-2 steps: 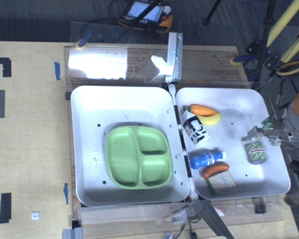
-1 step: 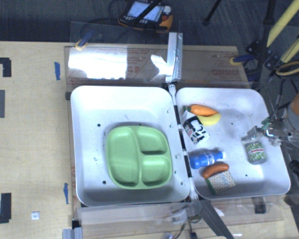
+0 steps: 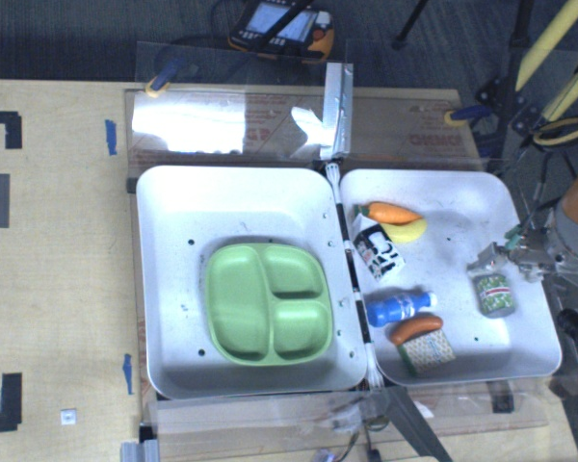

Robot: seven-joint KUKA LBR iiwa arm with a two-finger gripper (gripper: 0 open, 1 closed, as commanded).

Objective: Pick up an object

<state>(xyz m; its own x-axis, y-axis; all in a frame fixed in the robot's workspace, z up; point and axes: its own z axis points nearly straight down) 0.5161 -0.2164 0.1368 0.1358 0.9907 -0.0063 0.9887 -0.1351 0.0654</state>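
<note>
The right bin (image 3: 462,195) holds several objects. An orange carrot (image 3: 392,213) lies on a yellow piece (image 3: 410,229) at the upper left, with a black-and-white packet (image 3: 378,250) just below. A blue bottle (image 3: 397,307) lies on its side near the bin's left wall. Under it are an orange sausage shape (image 3: 416,328) and a patterned pad (image 3: 429,350). A small jar with green contents (image 3: 494,294) sits at the right. My gripper (image 3: 497,254) reaches in from the right edge, just above that jar, with nothing visibly held.
The left bin (image 3: 173,210) carries a green divided tray (image 3: 268,301). A clear plastic sheet and a metal divider post (image 3: 335,114) stand behind the bins. Cables and stands crowd the far right beside the arm.
</note>
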